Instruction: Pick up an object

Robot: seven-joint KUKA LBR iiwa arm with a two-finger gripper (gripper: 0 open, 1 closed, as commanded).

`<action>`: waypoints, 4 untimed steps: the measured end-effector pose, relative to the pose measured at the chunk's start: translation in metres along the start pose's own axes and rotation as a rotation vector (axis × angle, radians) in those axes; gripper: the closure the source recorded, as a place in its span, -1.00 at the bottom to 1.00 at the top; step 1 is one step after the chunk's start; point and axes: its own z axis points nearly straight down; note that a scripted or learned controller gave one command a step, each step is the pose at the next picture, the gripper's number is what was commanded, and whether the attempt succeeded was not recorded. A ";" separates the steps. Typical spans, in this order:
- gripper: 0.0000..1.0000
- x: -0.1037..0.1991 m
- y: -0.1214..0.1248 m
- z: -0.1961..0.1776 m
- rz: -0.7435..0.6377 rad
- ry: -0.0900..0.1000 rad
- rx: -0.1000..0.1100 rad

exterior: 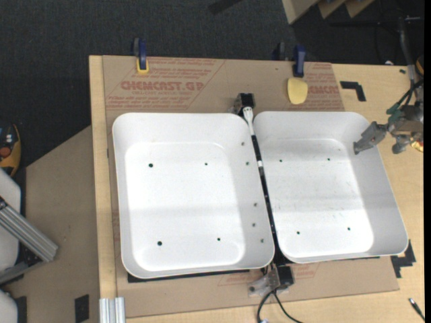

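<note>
**Hand at the bin edge, no object to be seen**

The hand (pixel 377 138) is seen at the far right rim of the right bin (pixel 377 241), low over the bin's upper corner. Whether it is released or clenched cannot be told; nothing is seen in it.

A failed try is judged the main risk. No object to pick up can be made out in either bin, so a close at this spot would likely catch nothing. A second risk is judged from the position itself: so near the rim, the bin wall could be struck or the bin nudged if the hand is lowered further.

The left bin (pixel 128 200) and the right bin are set side by side on the desk (pixel 101 113), touching along a dark middle strip (pixel 259 173). Only small dark dots are seen on their white floors. A yellow piece (pixel 297 91) is clamped to the desk just beyond the right bin, outside both bins.
</note>
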 end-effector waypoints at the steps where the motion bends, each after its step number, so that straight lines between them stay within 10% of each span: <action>1: -1.00 -0.001 -0.065 -0.186 0.001 -0.008 -0.021; 2: 1.00 0.000 -0.063 -0.186 -0.001 -0.005 -0.006; 3: 1.00 0.010 -0.008 -0.047 -0.003 0.004 0.010; 4: 1.00 0.078 -0.016 0.007 -0.006 0.004 0.006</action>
